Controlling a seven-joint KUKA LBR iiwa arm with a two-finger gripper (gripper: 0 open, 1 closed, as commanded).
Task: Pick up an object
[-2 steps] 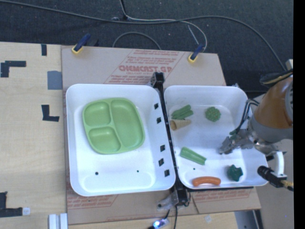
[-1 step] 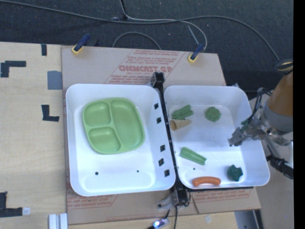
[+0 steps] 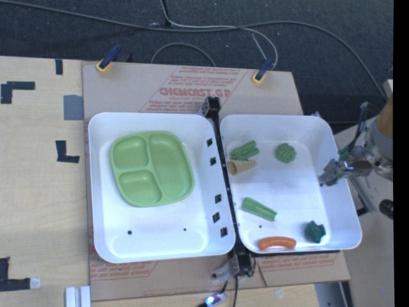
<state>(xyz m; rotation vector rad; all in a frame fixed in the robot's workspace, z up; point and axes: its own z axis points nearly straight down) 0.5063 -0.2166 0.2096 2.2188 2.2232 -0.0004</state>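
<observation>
My tool (image 3: 332,171) is hanging over the right bin's (image 3: 291,125) right rim, and I honestly can't tell how it's set from up here. Nothing's in it. Closest pick is the dark green piece (image 3: 314,231) in the near right corner, beside the orange ring (image 3: 277,242). My worry: dropping in this close, I clip the wall or nudge both.

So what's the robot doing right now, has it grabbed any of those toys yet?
Gripper at the right bin's right rim, nothing seen in it. Toys untouched: green stick, orange ring, dark green piece. Nothing in the way.
</observation>
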